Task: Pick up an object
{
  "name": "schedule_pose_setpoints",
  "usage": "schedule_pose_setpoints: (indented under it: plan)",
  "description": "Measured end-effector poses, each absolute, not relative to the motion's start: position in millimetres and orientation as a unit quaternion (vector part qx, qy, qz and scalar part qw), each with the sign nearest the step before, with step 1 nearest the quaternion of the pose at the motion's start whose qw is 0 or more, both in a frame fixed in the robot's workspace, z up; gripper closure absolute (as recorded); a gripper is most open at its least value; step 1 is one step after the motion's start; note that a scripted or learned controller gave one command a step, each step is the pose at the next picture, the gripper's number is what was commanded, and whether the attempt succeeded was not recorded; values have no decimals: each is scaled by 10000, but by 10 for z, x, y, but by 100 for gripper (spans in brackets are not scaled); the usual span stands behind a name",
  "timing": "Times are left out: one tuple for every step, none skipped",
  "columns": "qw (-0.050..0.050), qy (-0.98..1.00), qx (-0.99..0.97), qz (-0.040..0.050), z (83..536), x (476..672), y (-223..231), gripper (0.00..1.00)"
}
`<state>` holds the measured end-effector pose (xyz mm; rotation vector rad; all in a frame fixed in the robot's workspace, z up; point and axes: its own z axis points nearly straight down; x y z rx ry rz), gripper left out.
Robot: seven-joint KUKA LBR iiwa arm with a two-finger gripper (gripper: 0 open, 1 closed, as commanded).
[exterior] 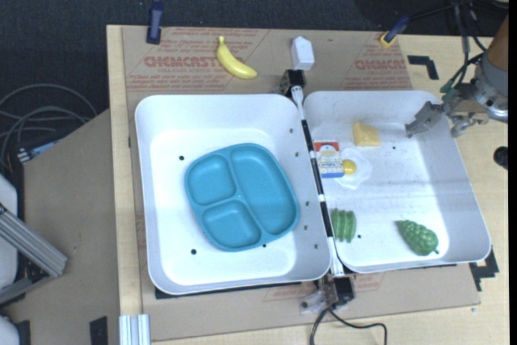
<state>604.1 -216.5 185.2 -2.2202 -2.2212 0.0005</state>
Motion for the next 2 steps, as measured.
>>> schedule_pose_setpoints:
  plan:
    - [23,-7076,-7066,3,926,6065,-1357,0]
    - [-18,-7075,-7067,-12,859,6675,-1034,0]
